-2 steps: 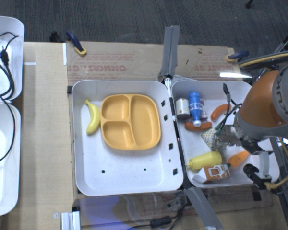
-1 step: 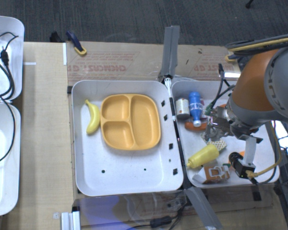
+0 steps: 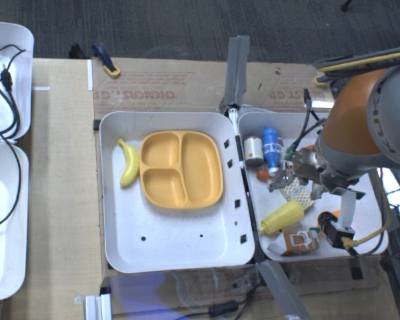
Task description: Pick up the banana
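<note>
The landmark for all positions is the yellow divided plate [image 3: 182,169], which lies in the left bin [image 3: 173,249] and has three compartments: two small ones on its left half and one long one on its right half. Nearest the camera, at the near edge of the right bin [image 3: 377,242], lies a small brown packet [image 3: 300,242]; its printing is too small to read. Just beyond it, to the right of the plate across the divider between the bins, a yellow squeeze bottle [image 3: 282,217] lies on its side. The gripper [image 3: 288,176] hangs over the right bin, further right of the plate, above a patterned item [image 3: 297,192] and a small orange object [image 3: 263,175]; whether the fingers are apart or together cannot be determined from this view, and nothing is seen between them. The grey arm with its orange band [image 3: 350,115] enters from the right. Beyond the gripper, a blue bottle [image 3: 271,147] and a silver can [image 3: 253,150] lie side by side; their labels are not legible. The banana [image 3: 127,163] lies in the left bin, just beside the left edge of the plate, curved and well apart from the gripper. Farthest away, the worktop [image 3: 67,179] carries a cardboard sheet [image 3: 167,85] with red lettering printed upside down, not clearly legible, and a blue-and-yellow tool [image 3: 105,60].
</note>
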`<state>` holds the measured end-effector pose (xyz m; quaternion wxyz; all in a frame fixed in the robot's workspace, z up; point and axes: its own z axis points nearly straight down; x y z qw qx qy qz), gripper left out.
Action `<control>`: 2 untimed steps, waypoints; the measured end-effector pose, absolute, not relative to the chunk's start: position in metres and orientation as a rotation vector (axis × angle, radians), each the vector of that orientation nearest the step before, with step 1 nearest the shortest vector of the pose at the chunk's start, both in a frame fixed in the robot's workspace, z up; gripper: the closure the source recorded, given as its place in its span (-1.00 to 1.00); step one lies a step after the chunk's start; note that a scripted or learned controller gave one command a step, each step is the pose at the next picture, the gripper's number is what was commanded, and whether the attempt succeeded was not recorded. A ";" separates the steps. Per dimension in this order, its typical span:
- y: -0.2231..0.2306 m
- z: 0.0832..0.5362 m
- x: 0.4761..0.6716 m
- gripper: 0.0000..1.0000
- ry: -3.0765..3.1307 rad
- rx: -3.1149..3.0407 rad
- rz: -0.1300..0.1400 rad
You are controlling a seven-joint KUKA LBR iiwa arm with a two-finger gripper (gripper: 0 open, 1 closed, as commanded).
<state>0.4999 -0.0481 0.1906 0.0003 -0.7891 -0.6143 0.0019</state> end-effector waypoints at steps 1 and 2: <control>-0.111 0.090 0.487 -1.00 -1.930 -2.475 0.006; -0.111 0.099 0.487 1.00 -1.928 -2.477 0.007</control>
